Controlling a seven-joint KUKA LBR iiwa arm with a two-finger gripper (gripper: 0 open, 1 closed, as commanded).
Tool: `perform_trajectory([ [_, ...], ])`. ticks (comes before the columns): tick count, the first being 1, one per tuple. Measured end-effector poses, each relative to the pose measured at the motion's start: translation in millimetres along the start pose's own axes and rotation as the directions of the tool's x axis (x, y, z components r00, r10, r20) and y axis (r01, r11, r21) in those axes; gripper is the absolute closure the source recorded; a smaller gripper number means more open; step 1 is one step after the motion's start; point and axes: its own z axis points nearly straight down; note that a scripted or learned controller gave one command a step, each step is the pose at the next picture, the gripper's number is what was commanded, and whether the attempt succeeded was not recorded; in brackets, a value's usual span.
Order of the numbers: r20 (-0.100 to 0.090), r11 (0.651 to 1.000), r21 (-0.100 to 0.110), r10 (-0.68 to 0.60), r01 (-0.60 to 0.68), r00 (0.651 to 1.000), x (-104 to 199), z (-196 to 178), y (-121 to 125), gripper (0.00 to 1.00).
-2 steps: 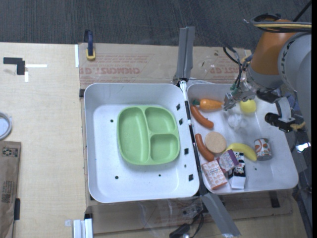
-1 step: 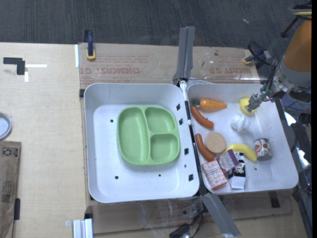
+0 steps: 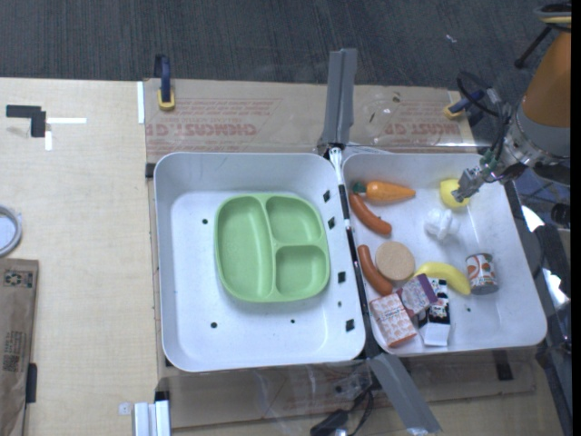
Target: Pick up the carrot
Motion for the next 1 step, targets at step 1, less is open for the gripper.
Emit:
perform_trajectory([
  [1,0.002,1.000,-0.001,0.000,0.000,1.000,-0.8,-8.8,0.3,1.00],
])
